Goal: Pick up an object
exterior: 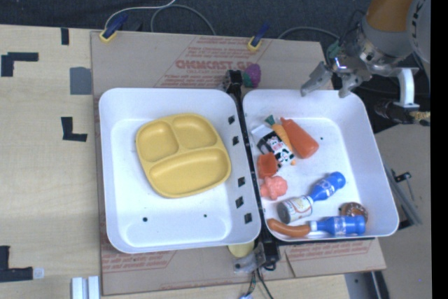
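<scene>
The claw (327, 85) hangs over the far rim of the right bin (371, 133), its two dark fingers spread apart with nothing between them. It sits high and off to the edge, which I judge to be a waiting pose before a descent, since no pick has been made yet.

Every candidate for picking lies below and nearer the camera than the claw, heaped in that bin. Closest to it is an orange carrot-shaped toy (299, 138), smooth and tapered, lying beside a small black-and-white cow-patterned piece (275, 145). Farther down sit a lumpy pink toy (274, 187), a labelled can (295, 208) on its side, two glossy blue bottles (327, 187), a sausage-like piece (287, 228) against the near wall, and a round brown item (352, 210). They lie loose and crowded, likely tipped in without order, so round shapes may roll under a pinch.

Well to the claw's left, the other bin (115, 150) carries a matte yellow divided plate (183, 154) lying flat. Both bins rest on a cardboard sheet (168, 63) clamped to the worktop (42, 150).
</scene>
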`<move>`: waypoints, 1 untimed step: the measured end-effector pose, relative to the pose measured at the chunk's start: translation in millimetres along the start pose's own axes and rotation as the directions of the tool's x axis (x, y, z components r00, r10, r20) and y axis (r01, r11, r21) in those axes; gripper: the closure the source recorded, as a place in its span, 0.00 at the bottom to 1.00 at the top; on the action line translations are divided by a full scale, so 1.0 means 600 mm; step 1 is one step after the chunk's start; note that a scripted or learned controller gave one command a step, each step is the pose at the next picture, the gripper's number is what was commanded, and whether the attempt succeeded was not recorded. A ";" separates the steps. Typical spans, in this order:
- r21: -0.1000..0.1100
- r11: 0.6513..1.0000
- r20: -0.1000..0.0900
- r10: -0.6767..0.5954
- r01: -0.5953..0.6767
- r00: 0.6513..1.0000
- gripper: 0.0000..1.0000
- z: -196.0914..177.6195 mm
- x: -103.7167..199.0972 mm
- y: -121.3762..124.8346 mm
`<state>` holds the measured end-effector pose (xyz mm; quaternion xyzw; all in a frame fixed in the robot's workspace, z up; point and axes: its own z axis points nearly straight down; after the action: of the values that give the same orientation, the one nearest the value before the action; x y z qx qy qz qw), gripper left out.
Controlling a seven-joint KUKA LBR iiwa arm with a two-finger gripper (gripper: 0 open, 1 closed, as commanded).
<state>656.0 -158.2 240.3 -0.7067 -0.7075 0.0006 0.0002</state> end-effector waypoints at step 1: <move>0.009 1.000 -0.003 -0.003 0.003 1.000 0.00 0.143 0.062 0.018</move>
<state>666.5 -121.0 154.6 -0.7057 -0.7085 0.0026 0.0043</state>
